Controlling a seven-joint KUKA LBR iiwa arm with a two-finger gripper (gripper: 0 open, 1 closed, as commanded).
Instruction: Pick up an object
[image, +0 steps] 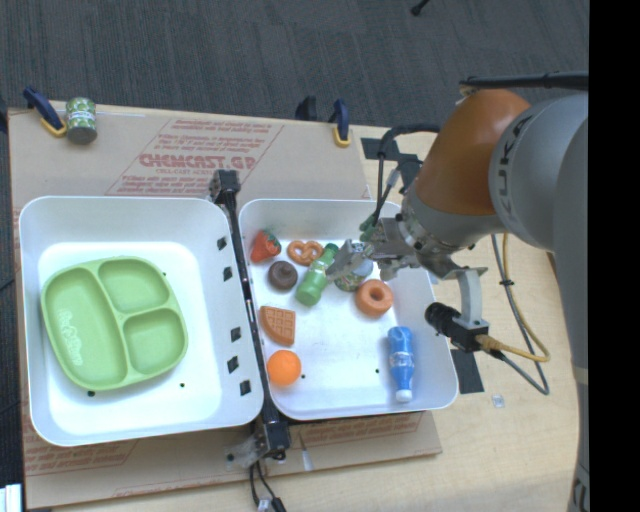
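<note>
Single fixed camera above my bench (200, 150), slanted down on both bins (40, 400); my arm (500, 170) enters right.

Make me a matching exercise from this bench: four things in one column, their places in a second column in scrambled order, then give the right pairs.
Things:
1. green divided plate
2. blue bottle
3. orange ball
4. strawberry

Places:
A. far left corner of the right bin
B. in the left bin
C. near right part of the right bin
D. near left corner of the right bin

Pairs: 1-B, 2-C, 3-D, 4-A
</note>
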